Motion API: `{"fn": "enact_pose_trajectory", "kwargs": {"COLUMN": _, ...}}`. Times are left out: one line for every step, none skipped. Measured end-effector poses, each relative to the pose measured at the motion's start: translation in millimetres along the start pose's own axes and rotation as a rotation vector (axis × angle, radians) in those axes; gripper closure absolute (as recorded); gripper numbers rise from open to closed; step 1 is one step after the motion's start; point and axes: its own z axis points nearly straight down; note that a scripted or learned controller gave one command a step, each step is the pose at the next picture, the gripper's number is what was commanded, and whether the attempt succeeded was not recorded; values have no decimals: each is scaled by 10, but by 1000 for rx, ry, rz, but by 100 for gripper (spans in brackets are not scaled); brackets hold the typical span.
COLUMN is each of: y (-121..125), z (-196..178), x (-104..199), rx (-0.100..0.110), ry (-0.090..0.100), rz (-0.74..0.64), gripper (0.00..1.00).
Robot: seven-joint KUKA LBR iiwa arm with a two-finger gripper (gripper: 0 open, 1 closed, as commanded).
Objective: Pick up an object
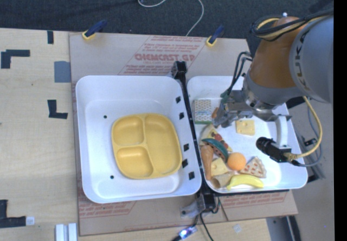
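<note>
Whether the fingers of the gripper [225,118] are spread or closed cannot be told; they hang over the right bin [290,180], above the orange ball [236,161], probably light, smooth, best pinched across its middle.

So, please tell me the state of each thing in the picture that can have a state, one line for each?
Yellow tray: flat in the left bin, compartments bare.
Banana: lying unpeeled at the right bin's near edge.
Orange: whole, resting in the food pile.
Cracker: flat on the bin floor, apart from the pile.
Gripper: low over the right bin, nothing seen held.
</note>
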Motion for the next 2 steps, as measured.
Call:
{"fn": "enact_pose_trajectory", "kwargs": {"y": 37, "z": 9, "x": 166, "rx": -2, "ry": -1, "rz": 2, "gripper": 100}}
{"fn": "enact_pose_trajectory", "kwargs": {"y": 41, "z": -198, "x": 144, "rx": -4, "ry": -1, "rz": 3, "gripper": 100}}
